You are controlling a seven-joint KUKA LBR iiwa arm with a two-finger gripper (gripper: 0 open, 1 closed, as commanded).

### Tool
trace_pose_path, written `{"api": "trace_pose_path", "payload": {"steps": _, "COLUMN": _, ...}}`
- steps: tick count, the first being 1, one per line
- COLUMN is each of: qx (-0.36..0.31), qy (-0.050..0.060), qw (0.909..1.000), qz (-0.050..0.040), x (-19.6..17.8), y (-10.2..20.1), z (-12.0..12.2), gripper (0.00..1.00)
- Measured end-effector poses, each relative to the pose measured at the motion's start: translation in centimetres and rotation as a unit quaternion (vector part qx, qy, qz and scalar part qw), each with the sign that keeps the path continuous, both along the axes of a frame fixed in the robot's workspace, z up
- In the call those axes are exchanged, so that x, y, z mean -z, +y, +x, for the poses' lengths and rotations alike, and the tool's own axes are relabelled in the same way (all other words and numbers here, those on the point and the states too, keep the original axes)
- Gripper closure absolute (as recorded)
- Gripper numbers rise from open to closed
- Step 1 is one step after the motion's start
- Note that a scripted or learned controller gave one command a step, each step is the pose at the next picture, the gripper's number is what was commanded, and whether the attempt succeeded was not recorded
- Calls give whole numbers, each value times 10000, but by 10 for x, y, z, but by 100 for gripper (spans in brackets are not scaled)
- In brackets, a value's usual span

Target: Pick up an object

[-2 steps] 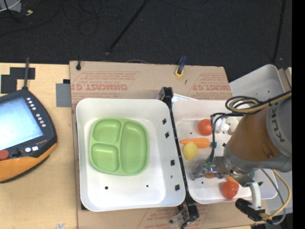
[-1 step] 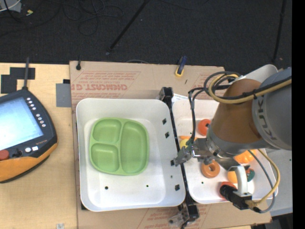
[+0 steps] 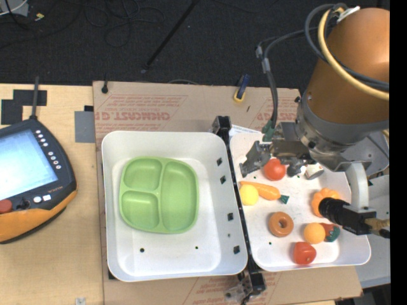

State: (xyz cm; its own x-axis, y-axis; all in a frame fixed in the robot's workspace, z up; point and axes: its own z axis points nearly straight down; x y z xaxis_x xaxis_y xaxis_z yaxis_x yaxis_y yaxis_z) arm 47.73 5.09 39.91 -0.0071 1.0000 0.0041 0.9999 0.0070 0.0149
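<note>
My gripper (image 3: 275,162) hangs low over the back of the right bin (image 3: 356,254). Its two grey fingers (image 3: 253,160) stand apart, one on each side of a small red tomato (image 3: 275,169). There is a gap on both sides of the tomato, so the gripper looks open and straddles it rather than pinching it. Just in front of it lie a yellow lemon (image 3: 248,194) and an orange carrot (image 3: 268,190). A brown doughnut (image 3: 280,223), an orange fruit (image 3: 314,232) and a second red fruit (image 3: 304,253) lie nearer the front.
The left bin (image 3: 127,145) holds a green divided plate (image 3: 159,194). Another orange item (image 3: 323,197) lies at the right bin's right side, partly hidden by the arm. A black divider (image 3: 233,202) separates the bins. A teach pendant (image 3: 32,170) rests on the bench at far left.
</note>
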Motion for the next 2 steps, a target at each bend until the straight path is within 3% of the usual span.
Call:
{"api": "trace_pose_path", "payload": {"steps": 1, "qx": -11, "qy": 102, "qw": 9999, "qz": -32, "x": -1, "y": 0, "z": -1, "gripper": 100}}
{"api": "trace_pose_path", "payload": {"steps": 2, "qx": 10, "qy": 70, "qw": 10000, "qz": -16, "x": -44, "y": 46, "z": -1, "gripper": 100}}
